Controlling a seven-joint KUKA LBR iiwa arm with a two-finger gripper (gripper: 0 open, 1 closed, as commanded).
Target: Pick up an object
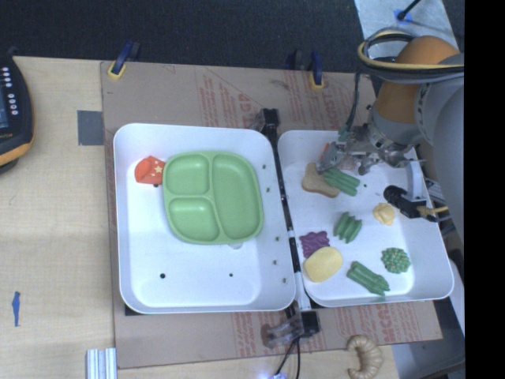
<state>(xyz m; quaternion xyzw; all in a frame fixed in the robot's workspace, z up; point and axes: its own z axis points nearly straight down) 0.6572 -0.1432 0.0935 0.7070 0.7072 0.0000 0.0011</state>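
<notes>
At the right bin's far edge, the gripper, finger state unclear, is hovering over a green bean; grasping comes next.

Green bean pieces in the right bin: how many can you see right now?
3. One green bean piece lies at the end effector near the bin's top, one sits mid-bin, one lies near the front edge. The arm could be hiding more.

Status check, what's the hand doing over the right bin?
Hand low at the right bin's back edge, over a green bean piece. Nothing visibly gripped. Tan bread piece crowds alongside.
</notes>
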